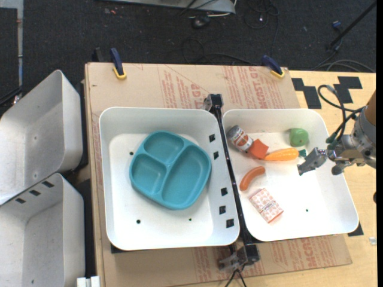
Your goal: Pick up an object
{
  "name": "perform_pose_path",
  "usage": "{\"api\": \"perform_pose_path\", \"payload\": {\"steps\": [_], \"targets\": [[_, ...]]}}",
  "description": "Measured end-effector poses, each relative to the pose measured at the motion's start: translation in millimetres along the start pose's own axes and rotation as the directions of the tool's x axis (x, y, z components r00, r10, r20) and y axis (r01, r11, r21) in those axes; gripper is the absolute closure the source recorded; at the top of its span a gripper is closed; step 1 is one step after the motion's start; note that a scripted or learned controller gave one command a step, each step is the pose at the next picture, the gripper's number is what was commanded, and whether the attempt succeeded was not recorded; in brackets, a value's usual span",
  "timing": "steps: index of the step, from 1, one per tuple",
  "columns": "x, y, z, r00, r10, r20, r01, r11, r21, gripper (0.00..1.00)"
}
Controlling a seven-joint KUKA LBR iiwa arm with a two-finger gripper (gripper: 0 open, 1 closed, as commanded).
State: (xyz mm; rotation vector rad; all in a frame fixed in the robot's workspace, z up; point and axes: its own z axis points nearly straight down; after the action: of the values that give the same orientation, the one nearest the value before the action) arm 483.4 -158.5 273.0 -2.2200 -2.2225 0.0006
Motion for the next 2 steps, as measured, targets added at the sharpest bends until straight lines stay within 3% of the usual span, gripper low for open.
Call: {"api": "perform_pose_path", "payload": {"steps": [2], "targets": [[-6.3,0.4,124.4,1.0,0.005,-0.002,-0.005,1.0,0.006,0.0]]}}
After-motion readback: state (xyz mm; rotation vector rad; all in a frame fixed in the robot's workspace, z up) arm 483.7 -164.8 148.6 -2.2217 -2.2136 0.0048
